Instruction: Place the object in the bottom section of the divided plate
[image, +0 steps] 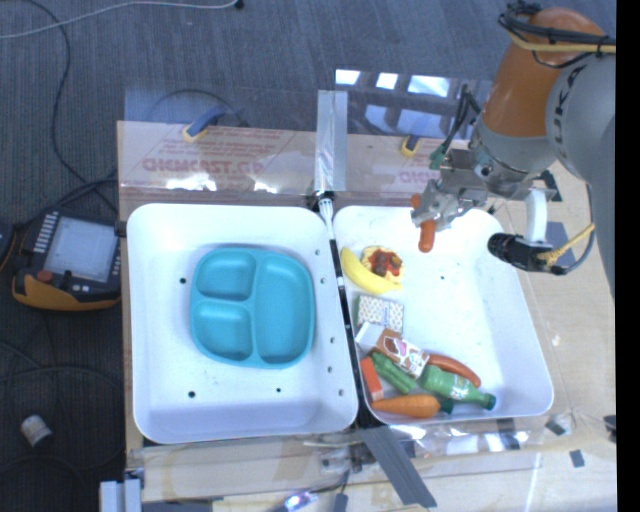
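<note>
End effector (432, 212) pinches a small sausage (428, 237) above the right bin (520, 330); carry it level toward the divided plate (252, 305).

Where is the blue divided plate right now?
The blue divided plate lies flat in the middle of the left bin in the camera view, across the central divider from the right bin holding the toy food.

Two white bins (160, 400) sit side by side. One blue plate (252, 305) has three sections. There is one banana (362, 275), one green bottle (455, 388), one carrot (405, 406), and two sausages (427, 236).
</note>
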